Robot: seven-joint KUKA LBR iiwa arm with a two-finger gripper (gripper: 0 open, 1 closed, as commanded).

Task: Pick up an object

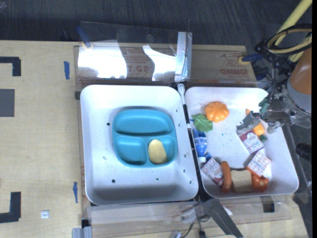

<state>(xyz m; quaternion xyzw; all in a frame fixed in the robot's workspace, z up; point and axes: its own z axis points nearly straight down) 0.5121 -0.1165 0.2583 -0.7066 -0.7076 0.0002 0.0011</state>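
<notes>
Fingers (249, 124): low over right bin (290, 148), state cannot tell, tips blurred against clutter. Just beside them: small packet (251, 142), orange-topped. Further out: orange pumpkin toy (217, 111), green piece (202, 122), sausage (226, 175), second packet (259, 163). Left bin (94, 133) holds blue tray (144, 135) with yellow egg (157, 151). Step, judged: approach. Next: descend squarely onto the packet, close, lift.
</notes>
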